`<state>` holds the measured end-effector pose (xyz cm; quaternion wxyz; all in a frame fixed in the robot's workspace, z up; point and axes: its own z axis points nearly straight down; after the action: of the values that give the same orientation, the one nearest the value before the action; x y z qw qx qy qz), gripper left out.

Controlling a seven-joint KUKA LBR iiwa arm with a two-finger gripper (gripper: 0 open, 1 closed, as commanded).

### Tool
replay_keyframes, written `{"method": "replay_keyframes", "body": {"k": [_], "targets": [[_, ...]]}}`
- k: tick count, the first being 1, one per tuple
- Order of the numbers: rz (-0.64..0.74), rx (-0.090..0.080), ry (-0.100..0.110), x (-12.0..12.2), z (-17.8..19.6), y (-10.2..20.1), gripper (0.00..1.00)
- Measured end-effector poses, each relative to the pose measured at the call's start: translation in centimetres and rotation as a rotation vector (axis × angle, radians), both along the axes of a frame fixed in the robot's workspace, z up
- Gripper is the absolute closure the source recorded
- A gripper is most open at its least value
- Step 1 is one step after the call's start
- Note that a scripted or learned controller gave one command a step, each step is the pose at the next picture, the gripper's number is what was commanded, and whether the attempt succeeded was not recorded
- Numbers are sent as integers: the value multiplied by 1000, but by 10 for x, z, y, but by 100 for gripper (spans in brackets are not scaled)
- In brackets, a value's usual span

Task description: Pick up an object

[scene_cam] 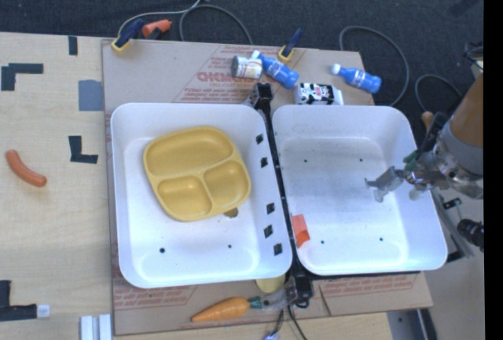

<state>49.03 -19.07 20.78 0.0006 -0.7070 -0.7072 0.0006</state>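
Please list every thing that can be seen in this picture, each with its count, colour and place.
bins: 2, white, side by side on the bench
plate: 1, yellow, divided, in the left bin
tag: 1, orange, left edge of right bin
bottles: 2, blue, behind the bins
carrot: 1, orange, in front of the left bin
sausage: 1, orange-red, on the far left of the bench
clamps: 2, behind the bins
claw: 1, grey, over the right bin

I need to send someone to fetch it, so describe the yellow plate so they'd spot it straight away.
Find the left white bin of the two. The yellow plate lies in its upper half, a rounded tray split into three compartments, and the biggest thing in that bin.
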Motion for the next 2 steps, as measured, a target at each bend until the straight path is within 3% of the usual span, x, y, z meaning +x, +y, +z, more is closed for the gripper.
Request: {"method": "replay_keyframes", "body": {"k": [1,2], "targets": [[5,-3,-4,50,-126,40,0],[6,-3,-9,125,-121,80,0]]}}
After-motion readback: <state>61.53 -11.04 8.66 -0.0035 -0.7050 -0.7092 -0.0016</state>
